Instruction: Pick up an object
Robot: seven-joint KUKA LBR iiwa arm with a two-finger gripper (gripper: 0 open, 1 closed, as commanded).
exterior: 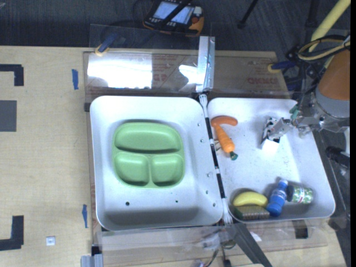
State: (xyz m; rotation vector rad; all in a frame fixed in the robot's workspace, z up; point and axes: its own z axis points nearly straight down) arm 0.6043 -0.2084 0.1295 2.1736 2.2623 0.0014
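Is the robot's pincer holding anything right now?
No, nothing sits between its fingers. The pincer hangs above bare floor of the right bin, apart from the carrot and banana.

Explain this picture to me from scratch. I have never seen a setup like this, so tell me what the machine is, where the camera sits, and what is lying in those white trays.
One camera looks down at a slant on a bench with two shallow white bins. The machine is a grey robot arm with an orange band, reaching in from the right. Its hand hangs over the right bin; I cannot tell whether it grips anything.

The left bin holds a green divided tray. In the right bin lie a carrot and an orange sausage-like piece near the divider, and along the near edge a banana, a blue bottle, a green can and a brush. The arm's job is to pick up one such object.
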